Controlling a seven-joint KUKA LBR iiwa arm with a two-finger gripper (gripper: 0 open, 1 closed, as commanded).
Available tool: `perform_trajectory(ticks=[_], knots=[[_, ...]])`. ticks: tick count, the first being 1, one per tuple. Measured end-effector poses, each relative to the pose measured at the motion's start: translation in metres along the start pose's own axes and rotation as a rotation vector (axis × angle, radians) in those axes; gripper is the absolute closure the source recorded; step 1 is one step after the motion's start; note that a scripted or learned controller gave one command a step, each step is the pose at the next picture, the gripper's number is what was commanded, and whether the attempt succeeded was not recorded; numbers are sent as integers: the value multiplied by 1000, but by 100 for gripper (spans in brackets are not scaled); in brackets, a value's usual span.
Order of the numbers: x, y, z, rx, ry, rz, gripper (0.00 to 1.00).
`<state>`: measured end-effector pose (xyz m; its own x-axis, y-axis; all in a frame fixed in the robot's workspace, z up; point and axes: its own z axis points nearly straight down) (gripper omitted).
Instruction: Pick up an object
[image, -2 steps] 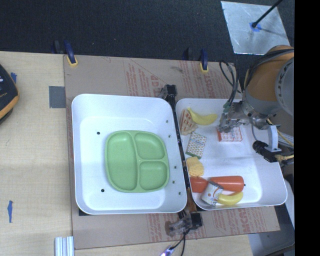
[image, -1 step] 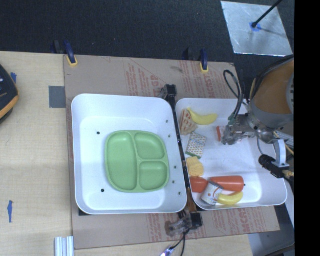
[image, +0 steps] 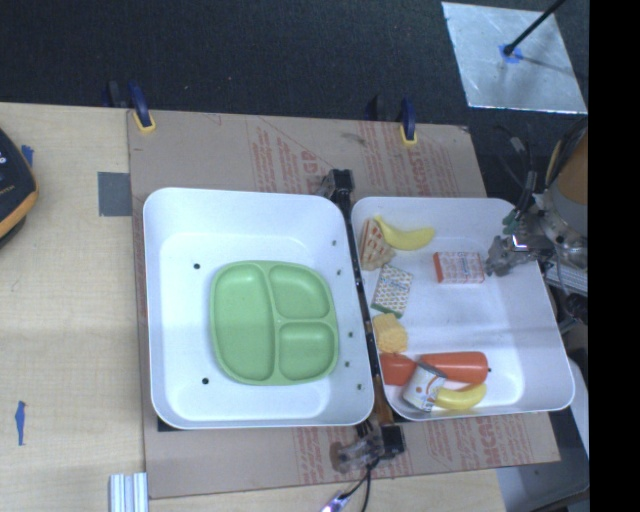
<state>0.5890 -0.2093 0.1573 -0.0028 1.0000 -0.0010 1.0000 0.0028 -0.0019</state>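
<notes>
The gripper (image: 497, 262) sits just right of the red packet (image: 459, 267); whether it is clenched I cannot tell. The packet is probably light, flat and stiffish: pinch across its edges.

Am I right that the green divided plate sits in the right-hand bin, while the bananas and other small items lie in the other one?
Not quite: the camera view shows the green divided plate in the left-hand bin. The bananas and other small items lie in the right-hand bin, near the gripper.

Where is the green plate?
The green plate lies in the middle of the left white bin, away from the toy food in the right bin.
</notes>
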Motion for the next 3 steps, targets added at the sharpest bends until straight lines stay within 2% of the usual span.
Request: perform_trajectory(ticks=[1,2,3], knots=[[0,0,0,0,0,0,0],[46,32,61,-5,-2,-3,0],[44,33,50,-8,-5,-5,100]])
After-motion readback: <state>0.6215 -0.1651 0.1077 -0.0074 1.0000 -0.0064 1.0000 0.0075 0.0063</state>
